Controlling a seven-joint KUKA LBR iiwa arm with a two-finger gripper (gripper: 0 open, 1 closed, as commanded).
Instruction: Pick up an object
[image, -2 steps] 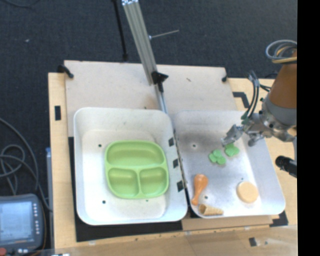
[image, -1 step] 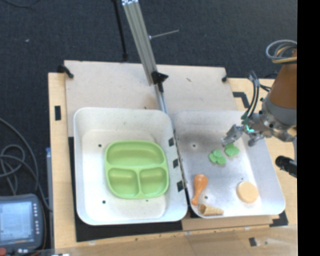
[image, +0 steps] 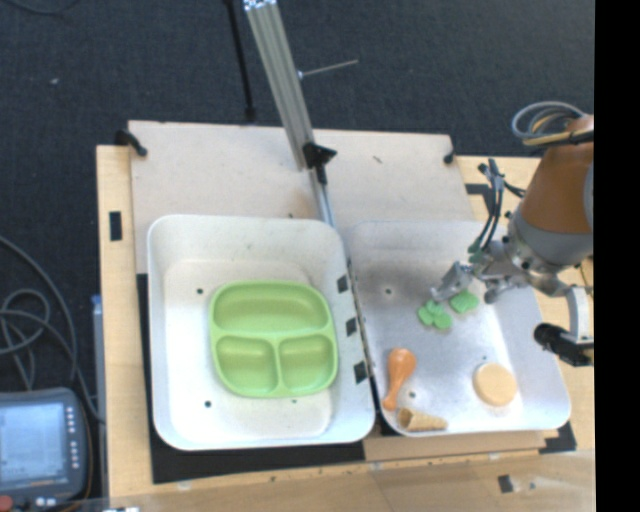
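Note:
In the right bin lie a green toy in leafy lumps, an orange spoon-shaped piece, a round tan disc and a small tan cone. My gripper hangs low over the bin's middle right, its fingers spread open. The green toy's right lump sits just below the gap between the fingers, and I cannot tell whether they touch it. Nothing is lifted.
The left bin holds a light green divided plate. A metal pole slants down to the seam between the bins. The arm's grey and orange wrist stands over the right bin's far right edge.

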